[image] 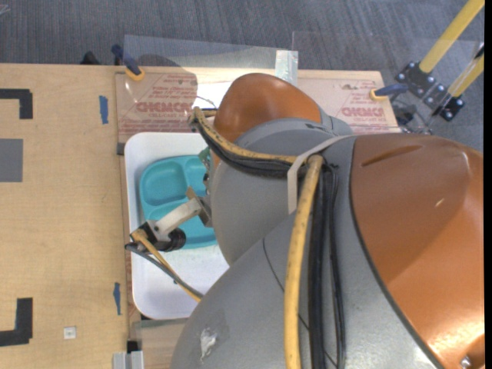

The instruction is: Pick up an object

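Since the grey arm (307, 244) reaches in from the right and spreads across most of the view, what can be noted lies mainly on the left. Orange band (419, 229) sits broad on the near segment, with a second orange cap higher up, above the bin. Yellow cable runs down over the grey housing.

White bin (154, 290) is partly covered, its left wall and near corner in sight. Inside it lies a teal tray (173, 187) with moulded compartments, flat on the bin floor and close to the left wall. The arm covers its right side.

Claw (201, 204): down over the tray's right part, tucked under the wrist. Cannot tell whether it is released or clenched, nor whether it touches the tray.

Desk (61, 206) is pale wood, marked with black corner brackets and short strips of blue tape (104, 110). Behind the bin lies a board with red lettering (161, 98), clipped with orange clamps. Grey carpet (231, 14) beyond. A yellow-legged stand (453, 29) is at the upper right.
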### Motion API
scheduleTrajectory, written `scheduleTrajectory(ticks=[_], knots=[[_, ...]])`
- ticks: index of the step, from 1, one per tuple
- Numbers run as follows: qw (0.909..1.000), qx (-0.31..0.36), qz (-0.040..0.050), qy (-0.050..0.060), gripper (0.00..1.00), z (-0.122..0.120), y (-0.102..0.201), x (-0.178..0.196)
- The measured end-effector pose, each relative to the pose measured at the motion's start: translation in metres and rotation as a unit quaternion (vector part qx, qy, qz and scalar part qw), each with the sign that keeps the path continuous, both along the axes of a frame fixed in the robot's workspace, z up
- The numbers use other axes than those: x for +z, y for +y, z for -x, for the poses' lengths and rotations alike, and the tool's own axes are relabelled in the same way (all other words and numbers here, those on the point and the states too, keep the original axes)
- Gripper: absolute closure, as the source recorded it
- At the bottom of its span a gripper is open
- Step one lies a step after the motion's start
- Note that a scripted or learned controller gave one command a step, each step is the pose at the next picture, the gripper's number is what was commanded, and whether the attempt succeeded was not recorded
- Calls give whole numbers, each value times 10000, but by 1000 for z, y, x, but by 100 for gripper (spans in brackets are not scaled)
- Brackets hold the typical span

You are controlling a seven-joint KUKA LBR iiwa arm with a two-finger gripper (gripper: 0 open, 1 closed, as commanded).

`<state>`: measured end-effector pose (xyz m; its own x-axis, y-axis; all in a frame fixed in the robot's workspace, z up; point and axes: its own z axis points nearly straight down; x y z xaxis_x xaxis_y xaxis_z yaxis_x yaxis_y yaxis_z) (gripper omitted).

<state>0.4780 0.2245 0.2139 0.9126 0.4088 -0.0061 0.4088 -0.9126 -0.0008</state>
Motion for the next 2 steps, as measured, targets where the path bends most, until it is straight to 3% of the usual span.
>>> scheduleTrajectory(ticks=[1,2], knots=[[9939,-1101,-4,-34,100,-1,0,8],[9967,-806,5,-1,100,0,0,-22]])
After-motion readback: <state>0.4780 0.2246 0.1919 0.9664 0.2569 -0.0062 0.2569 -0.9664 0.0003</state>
